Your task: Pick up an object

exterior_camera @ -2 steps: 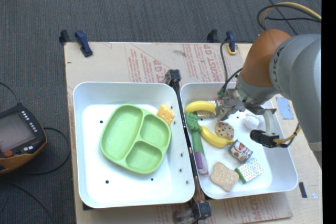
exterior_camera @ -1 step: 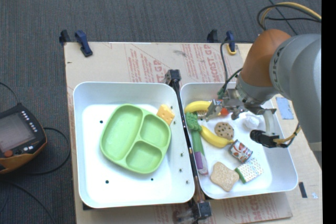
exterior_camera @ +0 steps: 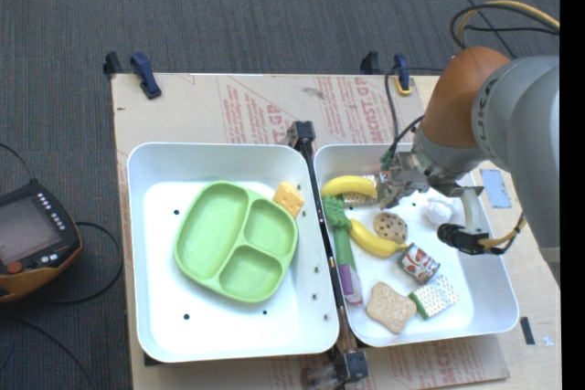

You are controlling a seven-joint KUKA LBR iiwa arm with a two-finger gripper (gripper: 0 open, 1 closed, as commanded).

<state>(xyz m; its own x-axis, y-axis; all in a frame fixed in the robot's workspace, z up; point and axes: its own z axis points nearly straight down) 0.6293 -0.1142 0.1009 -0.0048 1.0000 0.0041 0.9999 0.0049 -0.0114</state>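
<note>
Cardboard backed the right bin as I eased the gripper, its state unclear to me, squarely over the banana beside it.
</note>
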